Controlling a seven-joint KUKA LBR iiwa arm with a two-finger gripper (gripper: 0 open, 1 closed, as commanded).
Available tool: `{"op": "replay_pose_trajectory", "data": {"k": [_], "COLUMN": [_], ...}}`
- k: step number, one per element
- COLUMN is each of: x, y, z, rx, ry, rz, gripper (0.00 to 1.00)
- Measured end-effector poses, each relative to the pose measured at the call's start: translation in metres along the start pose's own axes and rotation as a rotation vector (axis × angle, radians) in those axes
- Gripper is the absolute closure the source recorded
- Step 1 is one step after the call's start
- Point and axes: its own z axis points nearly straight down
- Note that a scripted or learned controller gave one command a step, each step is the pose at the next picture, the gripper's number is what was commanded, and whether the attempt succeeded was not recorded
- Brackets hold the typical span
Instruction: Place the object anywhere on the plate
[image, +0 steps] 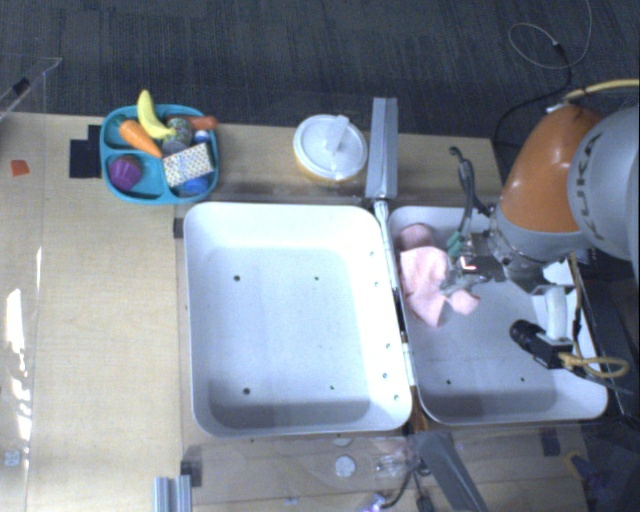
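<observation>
A pale pink soft object (424, 280) lies against the left wall of the right bin (500, 390), with a rounder, darker pink lump (413, 237) just behind it. My gripper (463, 270) is low over the right edge of the pink object, touching or nearly touching it. Whether the object is gripped is hidden by the gripper body. The blue divided plate (118, 150) sits on the bench at the far left back, outside the bins. It holds a banana (151, 117), a carrot (138, 136), a purple piece (125, 171) and other small items.
The left bin (290, 315) lies between the right bin and the plate. A round white lidded container (330, 147) stands behind the bins beside a grey metal divider post (381, 150). The grey and orange arm (560, 190) covers the right bin's back right.
</observation>
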Motion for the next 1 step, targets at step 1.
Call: {"op": "replay_pose_trajectory", "data": {"k": [1], "x": [0.0013], "y": [0.0026], "z": [-0.0402], "rx": [-0.003], "ry": [0.000], "rz": [-0.009], "gripper": [1.00]}}
